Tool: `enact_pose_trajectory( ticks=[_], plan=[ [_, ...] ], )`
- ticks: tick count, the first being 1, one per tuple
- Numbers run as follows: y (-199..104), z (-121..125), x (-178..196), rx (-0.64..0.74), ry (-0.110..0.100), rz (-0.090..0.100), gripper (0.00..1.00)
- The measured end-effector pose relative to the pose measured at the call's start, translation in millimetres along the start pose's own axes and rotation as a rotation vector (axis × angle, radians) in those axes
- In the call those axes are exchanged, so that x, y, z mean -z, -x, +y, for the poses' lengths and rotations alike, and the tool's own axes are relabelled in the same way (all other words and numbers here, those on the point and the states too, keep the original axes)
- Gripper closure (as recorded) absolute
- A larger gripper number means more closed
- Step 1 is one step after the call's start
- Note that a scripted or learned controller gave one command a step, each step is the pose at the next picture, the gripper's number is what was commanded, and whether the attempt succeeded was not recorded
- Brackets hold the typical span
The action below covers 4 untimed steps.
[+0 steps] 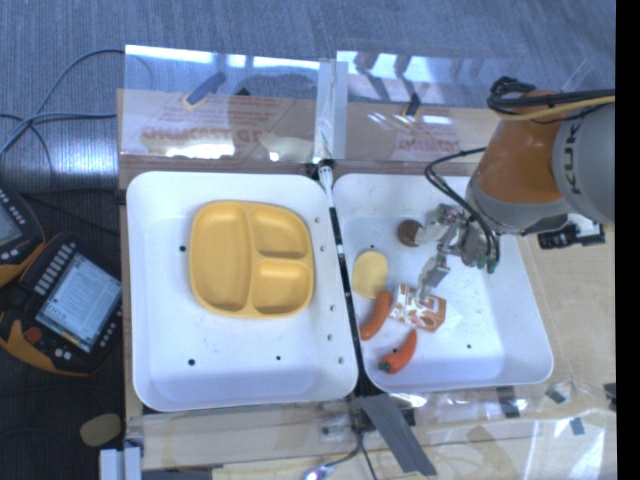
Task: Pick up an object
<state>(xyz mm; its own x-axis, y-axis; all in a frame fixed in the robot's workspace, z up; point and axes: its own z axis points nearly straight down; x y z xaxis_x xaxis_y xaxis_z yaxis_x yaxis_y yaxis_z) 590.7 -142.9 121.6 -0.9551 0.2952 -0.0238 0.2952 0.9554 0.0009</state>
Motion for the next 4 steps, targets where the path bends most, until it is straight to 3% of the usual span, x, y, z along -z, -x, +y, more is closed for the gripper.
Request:
enact_pose_trajectory(
  ticks=[1,2,3,4],
  plan=[
    [-62,-5,-6,-0.005,0.004,-0.033,0.00],
    [-89,-10,-7,-0.548,0.008,-0.048,0.00],
    [-25,16,-31,-0.667,-0.005,0.007,0.00],
    [-24,16,-21,-0.665,-0.008,0.003,1.00]
  ],
)
